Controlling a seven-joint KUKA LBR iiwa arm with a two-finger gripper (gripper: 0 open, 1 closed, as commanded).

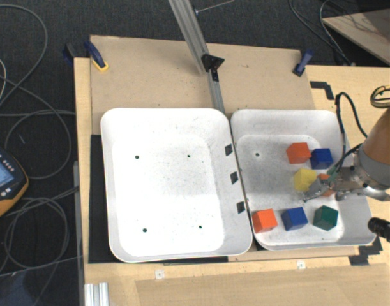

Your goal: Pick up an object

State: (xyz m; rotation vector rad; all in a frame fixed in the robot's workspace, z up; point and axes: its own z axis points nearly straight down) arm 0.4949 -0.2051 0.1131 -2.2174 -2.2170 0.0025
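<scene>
The right bin (pixel 271 123) holds several small blocks. An orange block (pixel 299 152) and a blue block (pixel 321 158) lie at the back, with a yellow block (pixel 303 178) just in front of them. Along the front wall sit another orange block (pixel 265 219), a blue block (pixel 294 218) and a green block (pixel 325 217). My gripper (pixel 322 187) hangs low over the right bin, right beside the yellow block and above the green one. The arm's wrist (pixel 373 164) hides the bin's right wall.
The left bin (pixel 118 171) lies beside the right one, its floor speckled dark. A metal pole (pixel 195 37) slants up from the seam between the bins. Cables and a handheld pendant (pixel 3 177) lie on the floor at left.
</scene>
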